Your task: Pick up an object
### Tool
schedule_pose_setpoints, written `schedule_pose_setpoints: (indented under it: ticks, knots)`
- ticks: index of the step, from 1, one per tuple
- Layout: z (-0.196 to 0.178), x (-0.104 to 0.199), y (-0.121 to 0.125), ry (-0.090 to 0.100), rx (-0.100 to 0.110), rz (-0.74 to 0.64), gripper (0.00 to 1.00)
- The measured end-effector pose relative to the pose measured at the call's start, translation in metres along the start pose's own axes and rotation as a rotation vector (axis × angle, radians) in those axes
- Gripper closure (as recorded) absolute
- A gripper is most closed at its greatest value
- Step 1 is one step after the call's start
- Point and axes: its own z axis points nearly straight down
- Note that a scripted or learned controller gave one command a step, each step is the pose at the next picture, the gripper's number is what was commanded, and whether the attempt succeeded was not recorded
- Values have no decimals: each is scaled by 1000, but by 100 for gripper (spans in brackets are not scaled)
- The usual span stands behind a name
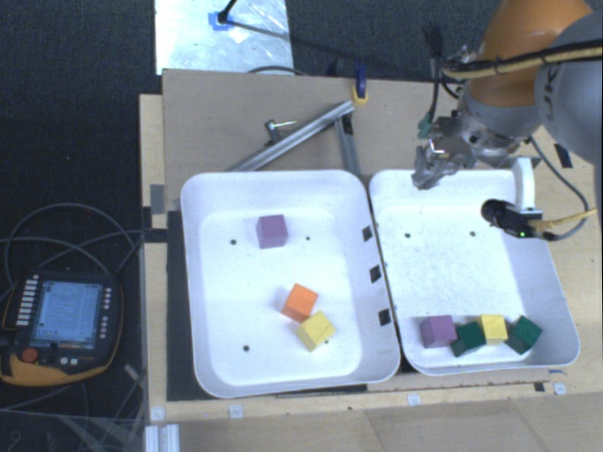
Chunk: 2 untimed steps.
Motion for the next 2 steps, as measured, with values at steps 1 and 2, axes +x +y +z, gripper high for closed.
schedule_pose_setpoints:
  ticks: [1,2]
  knots:
    - [15,56,-6,1,0,-1,100]
    - [12,103,-2,1,-2,-1,100]
